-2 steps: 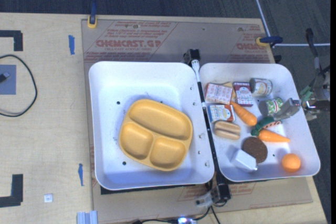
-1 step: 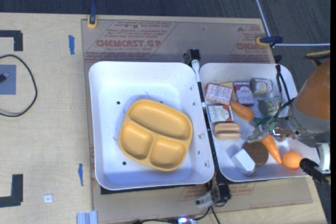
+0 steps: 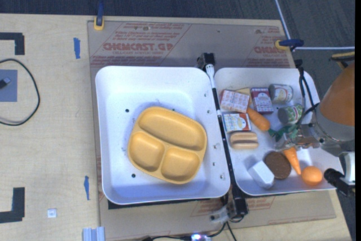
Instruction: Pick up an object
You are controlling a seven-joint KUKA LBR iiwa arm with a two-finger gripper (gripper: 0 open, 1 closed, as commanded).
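Grey arm (image 3: 338,132) cropped at edge

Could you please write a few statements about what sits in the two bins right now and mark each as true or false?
1. The yellow divided tray lies in the left bin. True.
2. The yellow divided tray has two compartments. False: it has three, one long and two smaller.
3. The toy hot dog lies in the right bin, near the divider between the bins. True.
4. The orange ball lies in the left bin. False: it is in the right bin, near its front right corner.
5. The arm reaches in at the right bin's right side. True.
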